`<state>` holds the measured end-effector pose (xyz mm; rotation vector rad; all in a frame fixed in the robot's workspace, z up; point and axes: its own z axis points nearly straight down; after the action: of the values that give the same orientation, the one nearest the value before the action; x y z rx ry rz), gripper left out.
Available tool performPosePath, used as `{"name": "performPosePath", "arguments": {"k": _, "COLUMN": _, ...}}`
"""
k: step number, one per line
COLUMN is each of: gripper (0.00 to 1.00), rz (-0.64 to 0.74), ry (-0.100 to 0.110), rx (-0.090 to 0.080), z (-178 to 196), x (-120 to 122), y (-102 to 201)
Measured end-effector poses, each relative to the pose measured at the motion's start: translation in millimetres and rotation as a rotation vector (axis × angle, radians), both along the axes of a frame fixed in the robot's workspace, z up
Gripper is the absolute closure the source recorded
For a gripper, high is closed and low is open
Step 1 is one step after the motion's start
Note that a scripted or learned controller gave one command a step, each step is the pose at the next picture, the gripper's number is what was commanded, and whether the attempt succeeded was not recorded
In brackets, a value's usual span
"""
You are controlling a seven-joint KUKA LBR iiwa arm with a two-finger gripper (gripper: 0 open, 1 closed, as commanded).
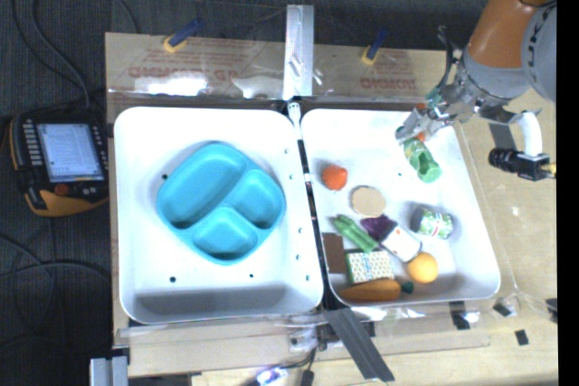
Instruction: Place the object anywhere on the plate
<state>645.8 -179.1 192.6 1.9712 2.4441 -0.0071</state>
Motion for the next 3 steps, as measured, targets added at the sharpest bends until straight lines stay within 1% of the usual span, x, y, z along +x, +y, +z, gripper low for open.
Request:
{"name": "performPosePath", "arguments": {"k": 1, "gripper": 1.00, "rz": -0.004, "ry": 0.002, "rx": 0.004, "z": -62, "x": -17, "y": 41}}
{"name": "performPosePath", "arguments": {"k": 2, "gripper": 1.00, "rz": 0.086, "ry": 0.000, "rx": 0.004, "z": -9, "x": -36, "y": 118}}
{"name": "performPosePath", "arguments": {"k": 3, "gripper": 1.00, "rz": 0.099, "ry": 0.002, "rx": 0.005, "z": -10, "x": -50, "y": 183}}
